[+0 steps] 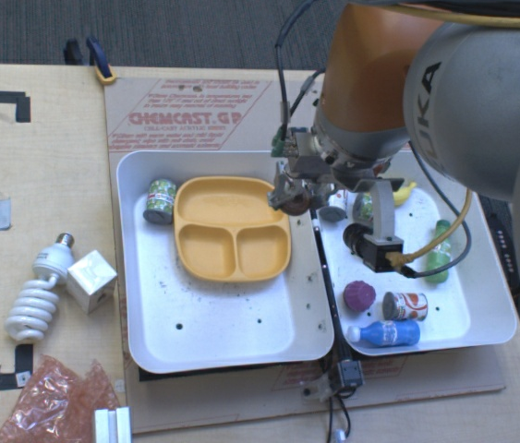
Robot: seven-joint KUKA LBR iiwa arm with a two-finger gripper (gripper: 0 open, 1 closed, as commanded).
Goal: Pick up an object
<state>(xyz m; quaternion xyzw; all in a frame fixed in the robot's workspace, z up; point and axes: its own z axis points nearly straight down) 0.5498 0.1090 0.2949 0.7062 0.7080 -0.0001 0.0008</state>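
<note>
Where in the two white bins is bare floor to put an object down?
Left bin: bare floor in front of the yellow tray, down to the near wall. Right bin: crowded, with the purple ball, small can, blue bottle and gripper.

Single fixed camera, mounted above the bench (pixel 38 183), looking down at a slant. Both white bins fall within frame: left bin (pixel 149 321) and right bin (pixel 481 312), side by side. The arm (pixel 426 72) enters from the right, close to the lens, looming large.
</note>
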